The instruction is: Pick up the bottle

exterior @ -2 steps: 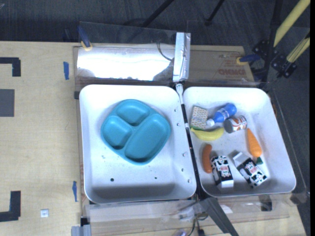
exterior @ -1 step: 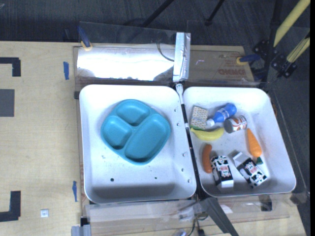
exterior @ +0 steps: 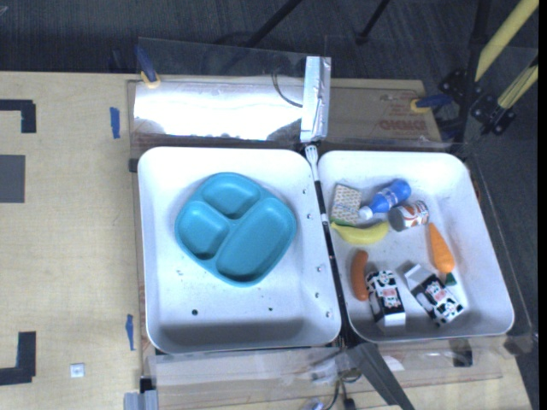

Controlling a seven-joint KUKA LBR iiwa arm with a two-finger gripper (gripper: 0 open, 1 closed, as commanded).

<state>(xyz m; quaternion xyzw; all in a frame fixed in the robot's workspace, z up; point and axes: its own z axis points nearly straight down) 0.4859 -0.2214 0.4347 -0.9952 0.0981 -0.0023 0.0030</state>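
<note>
The bottle [exterior: 387, 198] is small and blue with a white cap. It lies on its side in the upper middle of the right bin [exterior: 487, 229], cap pointing down-left. Its cap end touches a yellow banana [exterior: 359, 232], and a small can [exterior: 409, 216] lies against its lower right side. A speckled square pad [exterior: 346, 201] sits just left of the bottle.
The right bin also holds two orange carrots [exterior: 440, 248] [exterior: 359, 274] and two black-and-white cartons [exterior: 386, 296] [exterior: 438, 298] near its front. The left bin [exterior: 162, 297] holds a blue divided plate [exterior: 237, 227]. A clear upright panel [exterior: 314, 99] stands behind the bins.
</note>
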